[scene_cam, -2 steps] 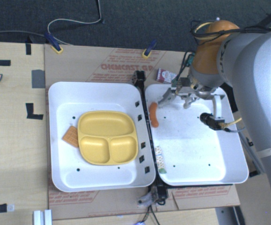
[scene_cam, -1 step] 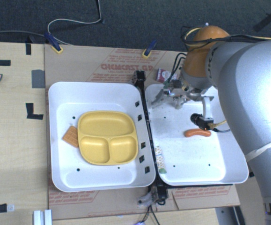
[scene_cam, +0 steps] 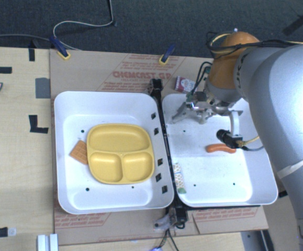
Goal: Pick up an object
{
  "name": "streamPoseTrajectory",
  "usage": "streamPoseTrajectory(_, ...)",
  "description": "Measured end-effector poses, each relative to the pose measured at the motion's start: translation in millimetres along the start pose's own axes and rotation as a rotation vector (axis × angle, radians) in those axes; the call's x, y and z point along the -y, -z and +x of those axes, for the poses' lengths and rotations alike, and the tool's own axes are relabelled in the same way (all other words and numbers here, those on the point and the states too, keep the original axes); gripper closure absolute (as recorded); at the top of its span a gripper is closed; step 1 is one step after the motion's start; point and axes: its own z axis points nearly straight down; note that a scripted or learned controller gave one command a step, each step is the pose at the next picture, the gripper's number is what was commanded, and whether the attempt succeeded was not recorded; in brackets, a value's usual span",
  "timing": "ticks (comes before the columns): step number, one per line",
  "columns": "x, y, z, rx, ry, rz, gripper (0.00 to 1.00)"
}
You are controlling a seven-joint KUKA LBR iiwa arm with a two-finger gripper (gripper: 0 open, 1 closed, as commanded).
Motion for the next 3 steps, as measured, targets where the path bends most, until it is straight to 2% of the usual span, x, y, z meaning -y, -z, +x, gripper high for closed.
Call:
streamPoseTrajectory(1, 42, 1, -5, 0.0, 0.0, -0.001, 0.0)
streamPoseTrajectory(2, 123, 1, -42, 0.001, -0.004, -0.001, 0.0)
streamPoseTrajectory(3, 54, 2, -75, 0.002, 0.0, -0.006, 0.0)
